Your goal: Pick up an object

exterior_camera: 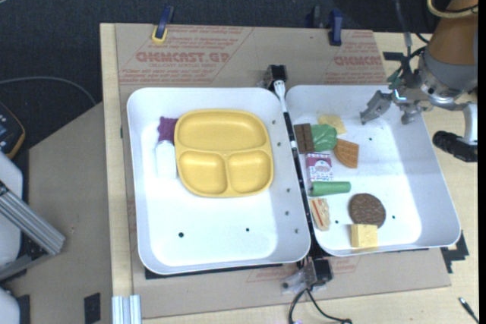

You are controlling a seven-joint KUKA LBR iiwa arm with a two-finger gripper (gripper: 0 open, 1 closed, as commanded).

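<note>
My gripper [390, 110] hangs over the far right part of the right bin [414, 186], open, with nothing between its fingers. The toy foods lie to its left and nearer the camera, along the bin's left side: a brown bar [303, 137], a green piece [324, 136], a pale yellow chip [331, 122], an orange-brown cracker [347, 153], a red and white carton [319, 165], a green cylinder [330, 187], a hot dog [320, 212], a round brown cookie [367, 208] and a yellow block [364, 236]. The gripper touches none of them.
The left bin [213, 239] holds a yellow divided plate [224, 151], with a purple item [166, 128] and a white bottle [164, 159] at its left. Clamps [160, 28] sit on the board's far edge. The grey and orange arm [454, 42] enters from the right.
</note>
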